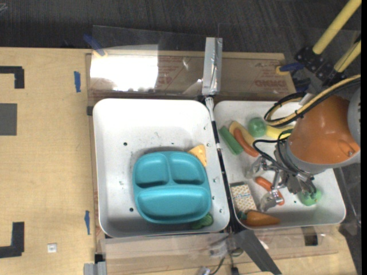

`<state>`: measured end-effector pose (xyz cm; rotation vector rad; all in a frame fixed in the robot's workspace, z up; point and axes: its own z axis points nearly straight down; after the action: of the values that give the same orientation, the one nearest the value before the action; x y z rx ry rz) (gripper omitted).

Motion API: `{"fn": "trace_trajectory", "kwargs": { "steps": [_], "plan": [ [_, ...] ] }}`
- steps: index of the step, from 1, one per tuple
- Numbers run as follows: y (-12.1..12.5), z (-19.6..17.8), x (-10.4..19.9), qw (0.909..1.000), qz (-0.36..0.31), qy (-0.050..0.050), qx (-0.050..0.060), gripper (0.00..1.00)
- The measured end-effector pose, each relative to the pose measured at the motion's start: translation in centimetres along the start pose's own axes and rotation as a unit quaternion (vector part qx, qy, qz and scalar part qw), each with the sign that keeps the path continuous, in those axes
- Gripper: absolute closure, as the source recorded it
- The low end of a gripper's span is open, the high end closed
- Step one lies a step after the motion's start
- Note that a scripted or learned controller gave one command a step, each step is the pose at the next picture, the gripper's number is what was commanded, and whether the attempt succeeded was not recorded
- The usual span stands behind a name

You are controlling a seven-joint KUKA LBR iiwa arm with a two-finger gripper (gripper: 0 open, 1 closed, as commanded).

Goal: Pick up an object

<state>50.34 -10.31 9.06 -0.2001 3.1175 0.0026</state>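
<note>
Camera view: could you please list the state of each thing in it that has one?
Teal divided plate: right way up, flat in the left bin.
Yellow wedge: tucked against the plate's far right corner.
Pincer: low over the right bin, among the toys.
Orange carrot: lying flat by the near wall.
Patterned card: lying flat.

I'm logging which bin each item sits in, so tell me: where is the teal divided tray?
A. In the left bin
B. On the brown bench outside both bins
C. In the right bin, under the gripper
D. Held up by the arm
A: the teal divided tray lies flat on the floor of the left bin, while the gripper is over the right bin among small items.
</note>
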Motion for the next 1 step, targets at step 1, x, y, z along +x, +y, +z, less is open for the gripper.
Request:
{"fn": "trace_trajectory", "kwargs": {
  "steps": [1],
  "plan": [
    [-1.58,0.30,-10.97,0.9980,0.062,0.002,0.001,0.00]
  ]
}}
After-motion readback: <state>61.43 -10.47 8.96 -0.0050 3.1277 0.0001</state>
